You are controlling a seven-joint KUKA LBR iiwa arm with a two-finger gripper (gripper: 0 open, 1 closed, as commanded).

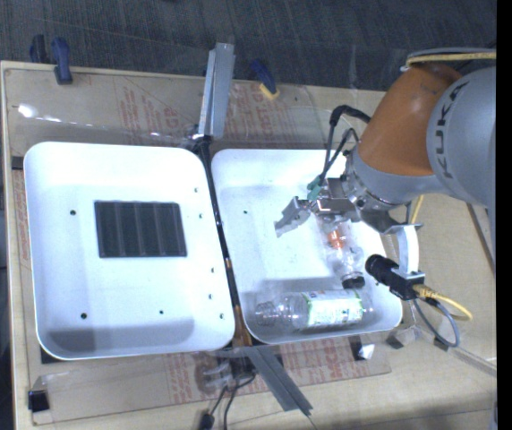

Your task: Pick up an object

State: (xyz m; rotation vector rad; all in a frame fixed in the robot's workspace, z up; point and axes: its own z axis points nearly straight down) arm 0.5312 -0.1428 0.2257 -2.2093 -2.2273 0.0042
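Jaws [294, 215] of the single arm hang over the middle of the right bin [238, 240], their grey fingers pointing toward the camera view's left and standing apart with nothing between them. Two shallow white bins sit side by side on the worktop [435, 365], touching along their inner edges; the left bin [50, 240] shows a dark, ribbed rectangular panel [140, 229] in its floor. Two clear plastic bottles are in the right bin. One bottle [314, 311] lies on its side along the near wall, transparent, with a pale label with green print around its right half and a crumpled-looking clear body at its left end. The second, smaller bottle [344, 253] lies just beside the wrist, clear with a red-orange mark near its upper end and a dark cap at its lower end; it lies to the right of the fingers and not between them. The arm [471, 133] reaches in from the right, its grey body and orange band [408, 124] above the bin's far right corner, with the wrist bent down and leftward over the bin. Black cables loop above the wrist, and a yellow cable [444, 301] trails across the worktop to the right of the bin. Three blue clamps grip the worktop's far edge.
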